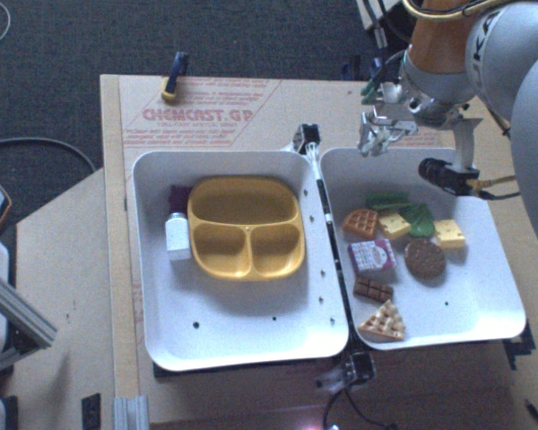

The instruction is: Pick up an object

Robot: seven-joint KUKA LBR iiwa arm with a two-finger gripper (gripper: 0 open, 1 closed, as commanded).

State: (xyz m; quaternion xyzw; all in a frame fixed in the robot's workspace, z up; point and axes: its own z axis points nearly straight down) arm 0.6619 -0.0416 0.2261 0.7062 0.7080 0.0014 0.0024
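My gripper (377,141) hangs over the far left corner of the right bin (484,303), with its fingers open and nothing between them. Several toy foods lie in that bin, below the gripper and apart from it. They include a square waffle (360,222), a green leaf (390,202), a yellow cheese piece (394,225), a second cheese piece (449,233), a round brown cookie (425,259), a pink and white packet (371,255), a chocolate bar (373,288) and a waffle wedge (383,322).
The left bin (161,321) holds a yellow divided plate (247,227), a small white bottle (177,236) and a dark purple item (179,195). A black clamp (307,136) sits where the bins meet at the back. A small yellow and blue tool (174,77) lies on the board behind.
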